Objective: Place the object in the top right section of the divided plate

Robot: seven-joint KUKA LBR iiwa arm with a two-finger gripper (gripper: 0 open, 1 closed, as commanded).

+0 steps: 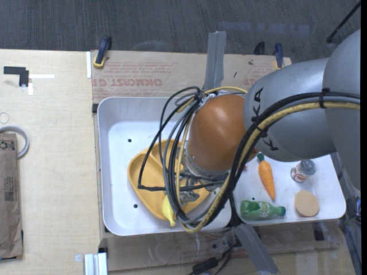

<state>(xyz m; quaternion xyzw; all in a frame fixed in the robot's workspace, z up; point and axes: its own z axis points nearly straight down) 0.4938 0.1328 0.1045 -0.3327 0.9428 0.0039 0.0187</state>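
Banana (168,209), yellow, lies at the near edge of the yellow divided plate (143,176) in the left bin (114,153). Directly above, the gripper (192,191) is hidden under wrist and cables (172,148); I cannot tell its opening. Descending blind, it may miss or shove the plate.

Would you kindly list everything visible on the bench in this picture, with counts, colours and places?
bins: two, white, side by side at centre.
divided plate: one, yellow, in the left bin, partly under the arm.
banana: one, yellow, at the plate's near edge.
carrot: one, orange, in the right bin.
bottle: one, green, lying in the right bin.
can: one, small, right bin.
disc: one, tan, right bin.
arm: one, grey, over both bins; its tool is hidden.
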